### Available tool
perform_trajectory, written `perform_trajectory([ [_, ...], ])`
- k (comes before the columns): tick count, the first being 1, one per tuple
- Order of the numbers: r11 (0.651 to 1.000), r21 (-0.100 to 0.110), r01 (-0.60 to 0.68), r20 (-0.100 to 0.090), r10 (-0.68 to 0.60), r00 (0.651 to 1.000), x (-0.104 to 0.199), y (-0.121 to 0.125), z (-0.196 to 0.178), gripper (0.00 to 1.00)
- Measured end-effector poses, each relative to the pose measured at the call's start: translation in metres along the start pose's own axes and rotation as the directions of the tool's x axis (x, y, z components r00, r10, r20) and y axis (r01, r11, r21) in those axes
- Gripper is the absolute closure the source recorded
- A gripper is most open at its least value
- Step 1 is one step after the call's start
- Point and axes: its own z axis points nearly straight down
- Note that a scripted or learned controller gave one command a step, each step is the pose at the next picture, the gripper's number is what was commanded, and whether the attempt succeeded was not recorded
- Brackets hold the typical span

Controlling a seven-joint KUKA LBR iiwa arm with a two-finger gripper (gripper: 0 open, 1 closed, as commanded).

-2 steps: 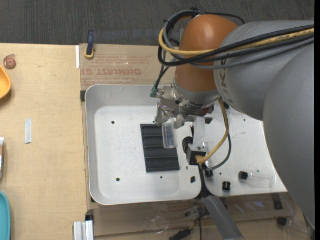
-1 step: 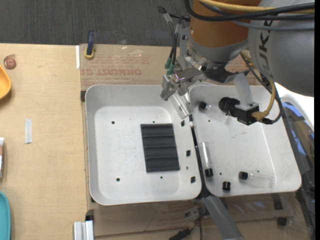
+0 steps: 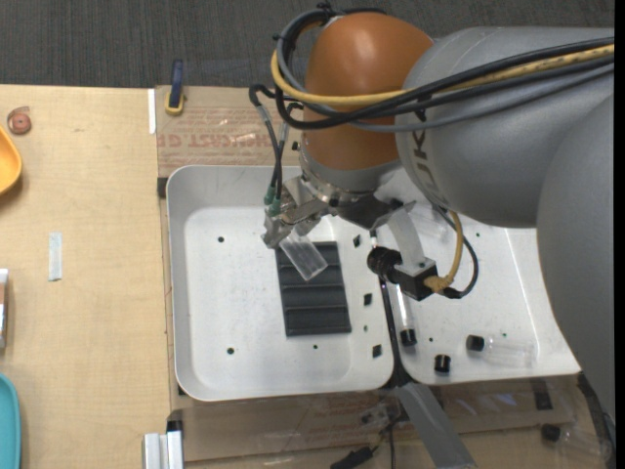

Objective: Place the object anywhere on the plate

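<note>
While my arm reaches in from the right, my claw [image 3: 293, 225] hangs over the left bin [image 3: 210, 262], just above the far end of a dark ribbed block [image 3: 314, 301] lying right of the bin's middle. Claw state: cannot tell. Right bin [image 3: 508, 330] holds small dark bits.

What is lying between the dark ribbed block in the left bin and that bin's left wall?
In the camera view, only bare white floor of the left bin lies between the dark ribbed block and the left wall, apart from two small dark dots.
</note>
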Motion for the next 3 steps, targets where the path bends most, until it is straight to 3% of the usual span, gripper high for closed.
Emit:
perform_trajectory([
  [1, 1.000, 0.000, 0.000, 0.000, 0.000, 1.000, 0.000, 0.000, 0.000, 0.00],
  [2, 1.000, 0.003, -0.003, 0.001, 0.003, 1.000, -0.002, 0.000, -0.008, 1.00],
  [3, 0.996, 0.000, 0.085, 0.000, -0.085, 0.996, 0.009, -0.003, 0.007, 1.00],
])
